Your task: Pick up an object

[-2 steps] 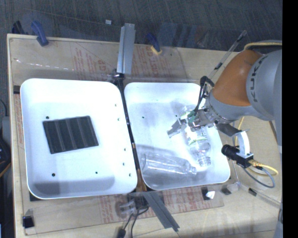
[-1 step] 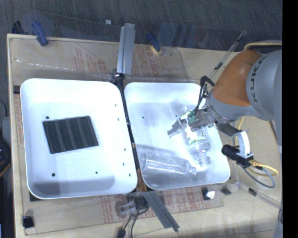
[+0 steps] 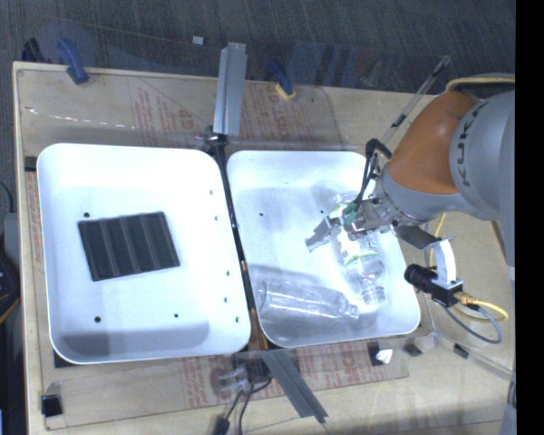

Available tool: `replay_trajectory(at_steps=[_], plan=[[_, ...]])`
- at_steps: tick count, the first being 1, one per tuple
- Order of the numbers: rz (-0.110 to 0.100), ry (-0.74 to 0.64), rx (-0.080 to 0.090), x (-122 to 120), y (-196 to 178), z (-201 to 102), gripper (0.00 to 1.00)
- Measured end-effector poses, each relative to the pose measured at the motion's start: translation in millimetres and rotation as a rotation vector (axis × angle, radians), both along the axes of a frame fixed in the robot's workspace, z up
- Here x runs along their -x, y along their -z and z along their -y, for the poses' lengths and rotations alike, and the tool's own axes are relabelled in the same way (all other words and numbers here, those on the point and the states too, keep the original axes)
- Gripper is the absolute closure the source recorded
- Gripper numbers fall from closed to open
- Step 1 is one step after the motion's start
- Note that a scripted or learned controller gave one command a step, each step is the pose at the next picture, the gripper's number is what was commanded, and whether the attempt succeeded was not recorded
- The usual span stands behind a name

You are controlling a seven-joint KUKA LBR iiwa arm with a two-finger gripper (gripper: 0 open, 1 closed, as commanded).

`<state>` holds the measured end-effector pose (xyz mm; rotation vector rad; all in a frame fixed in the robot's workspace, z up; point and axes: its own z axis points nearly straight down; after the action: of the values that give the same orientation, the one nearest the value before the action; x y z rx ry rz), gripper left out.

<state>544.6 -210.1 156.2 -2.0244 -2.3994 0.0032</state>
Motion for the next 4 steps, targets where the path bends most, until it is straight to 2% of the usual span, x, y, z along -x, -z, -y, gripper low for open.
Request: replay_trajectory(at_steps=[4], plan=[[0.000,0.000,0.000,0.0,0.0,0.0,0.00]])
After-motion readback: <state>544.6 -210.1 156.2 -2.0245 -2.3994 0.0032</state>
